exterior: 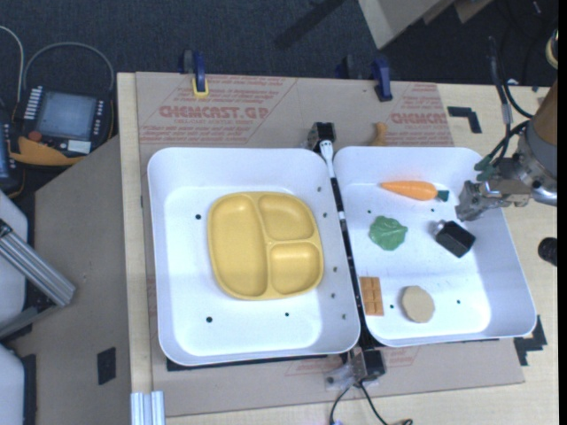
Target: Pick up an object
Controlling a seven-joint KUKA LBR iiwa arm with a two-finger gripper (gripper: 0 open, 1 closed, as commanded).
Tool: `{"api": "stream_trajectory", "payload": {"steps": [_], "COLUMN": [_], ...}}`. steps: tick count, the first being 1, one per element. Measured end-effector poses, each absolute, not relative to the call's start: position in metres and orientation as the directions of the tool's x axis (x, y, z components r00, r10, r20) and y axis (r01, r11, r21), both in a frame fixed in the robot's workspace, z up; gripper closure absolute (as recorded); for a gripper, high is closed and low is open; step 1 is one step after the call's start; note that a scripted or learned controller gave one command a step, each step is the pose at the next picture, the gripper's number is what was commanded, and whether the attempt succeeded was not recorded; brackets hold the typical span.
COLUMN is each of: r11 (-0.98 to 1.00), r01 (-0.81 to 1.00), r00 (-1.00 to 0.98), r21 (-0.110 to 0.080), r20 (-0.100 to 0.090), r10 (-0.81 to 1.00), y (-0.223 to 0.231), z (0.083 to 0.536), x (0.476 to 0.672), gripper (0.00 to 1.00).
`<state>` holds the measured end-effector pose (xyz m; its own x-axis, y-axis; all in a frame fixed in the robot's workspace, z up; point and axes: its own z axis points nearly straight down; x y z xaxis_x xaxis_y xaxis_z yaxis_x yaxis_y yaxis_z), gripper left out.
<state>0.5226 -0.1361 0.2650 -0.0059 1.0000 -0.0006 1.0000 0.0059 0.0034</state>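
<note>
From my console, nothing is lifted yet — my pincer (471,204) hangs over the right bin (509,264), its state I cannot tell. The black block (454,238) lies just below it, the carrot (409,189) beside it — descent and grasp remain.

The arm (542,131) was cut off by the right edge, so little beyond its wrist could be seen. The end effector (471,204) was small and blurred, and its fingers ran together into one grey mass. The carrot's (409,189) green end sat just beside that mass, too small to tell whether they touched. The monitor (64,118) at far left was too blurred to read. The counter's (266,100) lower edge was cropped.
</note>
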Motion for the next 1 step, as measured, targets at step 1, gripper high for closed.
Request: {"api": "stream_trajectory", "payload": {"steps": [1], "r11": [0.003], "r01": [1.000], "r00": [-0.003], "r21": [-0.003], "r20": [0.001], "r10": [1.000], "y": [-0.0867], "z": [0.2480], "x": [0.5321], "gripper": [1.00]}}
